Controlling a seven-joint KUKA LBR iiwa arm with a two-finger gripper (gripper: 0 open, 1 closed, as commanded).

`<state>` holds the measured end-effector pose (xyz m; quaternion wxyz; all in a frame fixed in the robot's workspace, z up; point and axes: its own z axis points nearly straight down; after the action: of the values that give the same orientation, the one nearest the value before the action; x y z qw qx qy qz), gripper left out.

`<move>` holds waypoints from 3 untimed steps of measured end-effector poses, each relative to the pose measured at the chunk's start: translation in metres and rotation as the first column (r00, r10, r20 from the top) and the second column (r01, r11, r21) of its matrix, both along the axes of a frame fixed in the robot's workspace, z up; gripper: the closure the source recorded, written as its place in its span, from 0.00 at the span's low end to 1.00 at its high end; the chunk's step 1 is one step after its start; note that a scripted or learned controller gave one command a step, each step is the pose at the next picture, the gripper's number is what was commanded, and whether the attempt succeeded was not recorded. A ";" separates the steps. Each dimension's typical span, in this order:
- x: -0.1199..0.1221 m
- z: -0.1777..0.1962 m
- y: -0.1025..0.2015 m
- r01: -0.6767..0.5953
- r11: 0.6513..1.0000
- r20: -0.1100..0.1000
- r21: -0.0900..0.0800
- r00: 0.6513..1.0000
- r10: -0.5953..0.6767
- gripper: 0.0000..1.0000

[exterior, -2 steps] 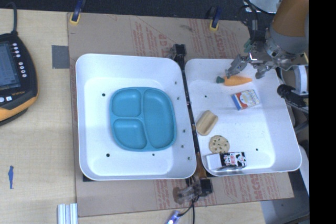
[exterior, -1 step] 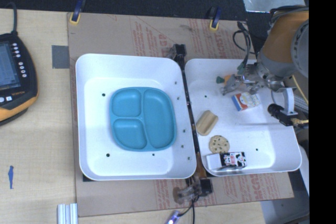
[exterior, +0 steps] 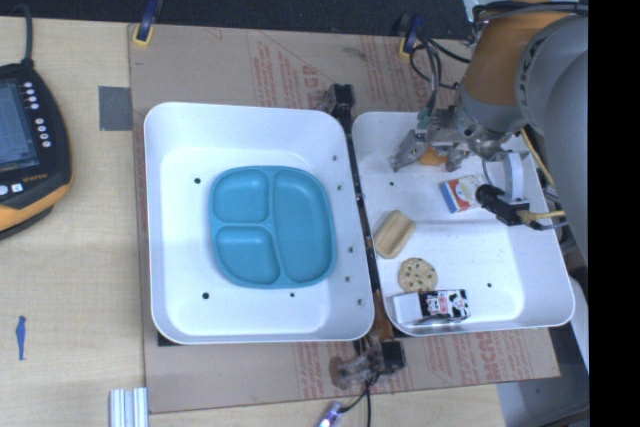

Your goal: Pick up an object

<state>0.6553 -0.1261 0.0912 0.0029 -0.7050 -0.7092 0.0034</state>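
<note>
Grey rounded arm (exterior: 560, 65) with an orange band, black cables, and a metallic end effector (exterior: 425, 147).

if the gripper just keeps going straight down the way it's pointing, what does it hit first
Likely the small orange object beside the gripper, near the far edge of the right bin. If it misses that, the bin floor. Depth is hard to judge from this slant.

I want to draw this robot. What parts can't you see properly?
- Gripper in the camera view: too small and dark to tell what its fingers are doing.
- Orange thing under the gripper: mostly hidden by it, so I can't name it.
- Small black-and-white carton: print too tiny to read.
- Arm: cut off at the right.
</note>
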 end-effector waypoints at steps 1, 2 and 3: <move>0.001 0.037 -0.037 0.004 1.000 0.008 0.000 1.000 -0.004 0.00; -0.046 0.004 -0.044 -0.001 1.000 0.013 -0.003 1.000 0.001 0.00; -0.045 0.016 -0.047 -0.001 1.000 0.015 -0.007 1.000 0.001 1.00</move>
<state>0.6105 -0.1728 0.1070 -0.0048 -0.7046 -0.7096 0.0004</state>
